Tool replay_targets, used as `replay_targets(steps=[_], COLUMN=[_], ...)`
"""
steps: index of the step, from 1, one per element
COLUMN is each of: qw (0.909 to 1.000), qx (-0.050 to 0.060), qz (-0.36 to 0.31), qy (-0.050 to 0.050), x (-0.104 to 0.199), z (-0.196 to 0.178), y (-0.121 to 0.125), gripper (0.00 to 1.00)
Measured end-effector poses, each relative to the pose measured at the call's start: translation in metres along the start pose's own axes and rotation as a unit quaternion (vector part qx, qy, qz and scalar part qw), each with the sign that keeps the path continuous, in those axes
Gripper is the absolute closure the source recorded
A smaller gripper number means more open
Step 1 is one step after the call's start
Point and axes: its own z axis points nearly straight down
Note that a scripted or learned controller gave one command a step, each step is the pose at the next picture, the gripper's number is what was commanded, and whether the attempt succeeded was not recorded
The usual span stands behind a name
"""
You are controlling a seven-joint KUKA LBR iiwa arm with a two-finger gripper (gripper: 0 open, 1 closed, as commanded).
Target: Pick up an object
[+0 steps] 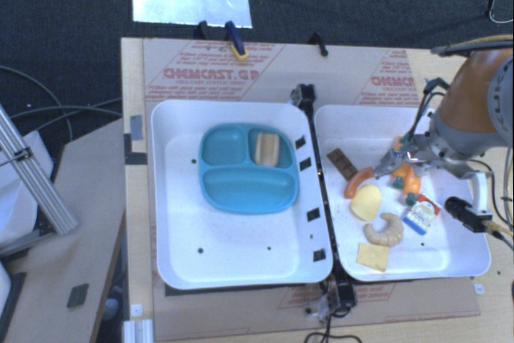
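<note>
Reaching in from the right: the arm (pixel 474 104) is bent down over the right bin (pixel 462 253).
Gripper (pixel 401 161): finger state cannot be told; it is poised above an orange piece (pixel 407 177).
Right bin: carrot (pixel 357 182), yellow lump (pixel 366 202), croissant (pixel 385 230), cheese slice (pixel 373 256), small carton (pixel 420 214), brown bar (pixel 341 164).
Left bin (pixel 185 253): a blue tray (pixel 245 173) is held, bread (pixel 267 148) in one compartment.

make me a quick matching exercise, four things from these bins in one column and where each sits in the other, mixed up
Things:
1. blue tray
2. tan block
3. brown bar
4. yellow slice

Places:
A. right bin, near its front edge
B. left bin, on the floor
C. in the tray's small right compartment
D. right bin, by the divider between bins

Pairs: 1-B, 2-C, 3-D, 4-A
</note>
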Motion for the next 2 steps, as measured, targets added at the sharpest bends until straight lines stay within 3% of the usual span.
replay_targets(steps=[1, 2], qw=[1.0000, 1.0000], qx=[0.001, 0.000], qz=[0.000, 0.000], qy=[0.001, 0.000], x=[0.001, 0.000], z=[0.027, 0.016], y=[0.001, 0.001], gripper=[0.00, 1.00])
